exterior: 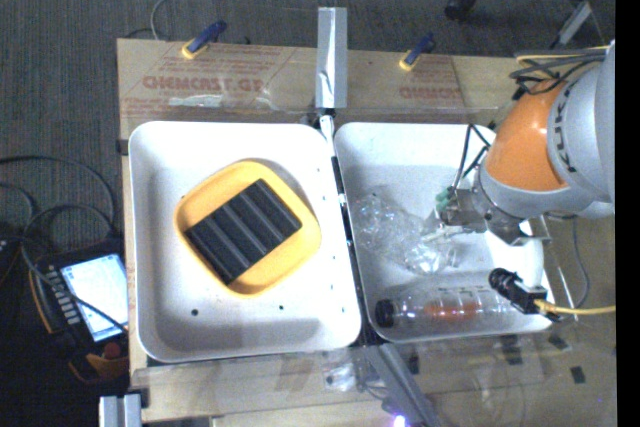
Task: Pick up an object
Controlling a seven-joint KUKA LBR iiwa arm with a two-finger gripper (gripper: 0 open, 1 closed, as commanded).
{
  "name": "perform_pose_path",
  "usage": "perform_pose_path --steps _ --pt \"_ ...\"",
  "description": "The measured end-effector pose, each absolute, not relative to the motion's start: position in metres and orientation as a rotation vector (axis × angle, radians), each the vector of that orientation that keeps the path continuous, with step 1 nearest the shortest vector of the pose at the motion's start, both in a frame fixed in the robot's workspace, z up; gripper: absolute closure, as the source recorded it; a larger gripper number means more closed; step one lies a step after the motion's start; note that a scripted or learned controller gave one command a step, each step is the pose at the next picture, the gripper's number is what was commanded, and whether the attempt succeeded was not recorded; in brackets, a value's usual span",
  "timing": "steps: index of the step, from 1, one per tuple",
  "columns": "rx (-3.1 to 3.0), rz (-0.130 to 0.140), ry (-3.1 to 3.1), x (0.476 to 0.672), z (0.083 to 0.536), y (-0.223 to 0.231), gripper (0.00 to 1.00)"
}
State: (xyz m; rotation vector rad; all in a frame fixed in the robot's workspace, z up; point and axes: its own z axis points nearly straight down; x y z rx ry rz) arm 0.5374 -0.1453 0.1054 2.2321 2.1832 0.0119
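In the left bin [160,315] a yellow rounded block with a black ridged top [248,225] lies tilted near the middle. The right bin [400,150] holds crumpled clear plastic [385,220] left of centre. A clear bottle with a dark cap [445,308] lies on its side along that bin's front wall. My gripper [452,212] hangs low over the right bin's right half, under the orange-banded wrist, right at the edge of another bit of clear plastic [425,255]. Nothing can be made out between its tips.
The two bins meet at a raised rim [340,215] down the middle. A metal post [331,55] stands behind them on the cardboard-covered bench. Two blue and yellow clamps [203,38] grip the back edge.
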Motion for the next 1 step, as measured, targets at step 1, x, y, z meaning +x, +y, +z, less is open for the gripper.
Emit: perform_pose_path --steps 1 --pt "2.261 -0.004 2.179 0.4965 0.2377 -0.1386 0.00"
